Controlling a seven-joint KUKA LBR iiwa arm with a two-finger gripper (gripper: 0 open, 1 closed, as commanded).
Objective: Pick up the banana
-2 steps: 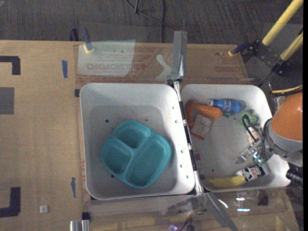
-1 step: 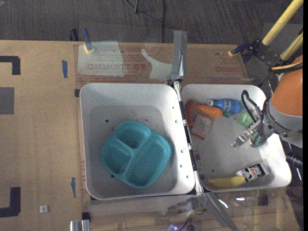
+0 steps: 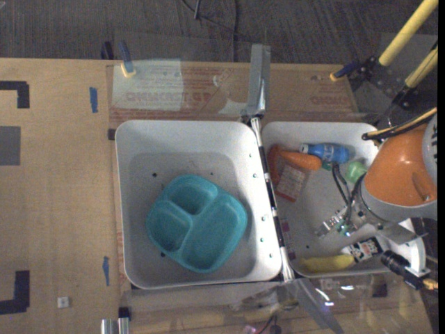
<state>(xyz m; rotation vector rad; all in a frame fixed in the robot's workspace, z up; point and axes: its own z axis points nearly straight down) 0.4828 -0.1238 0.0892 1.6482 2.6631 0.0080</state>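
Observation:
The yellow banana (image 3: 327, 262) lies flat along the near wall of the right bin (image 3: 314, 128), close to its front corner. My gripper (image 3: 337, 225) hangs over the middle of that bin, a short way beyond the banana and apart from it. Nothing can be seen held in it. The grey arm with its orange band (image 3: 400, 176) covers the bin's right side.
At the back of the right bin are an orange carrot-shaped item (image 3: 300, 160), a blue bottle (image 3: 327, 151), a green object (image 3: 356, 169) and a reddish packet (image 3: 290, 182). A teal divided plate (image 3: 198, 223) rests in the left bin (image 3: 139, 145).

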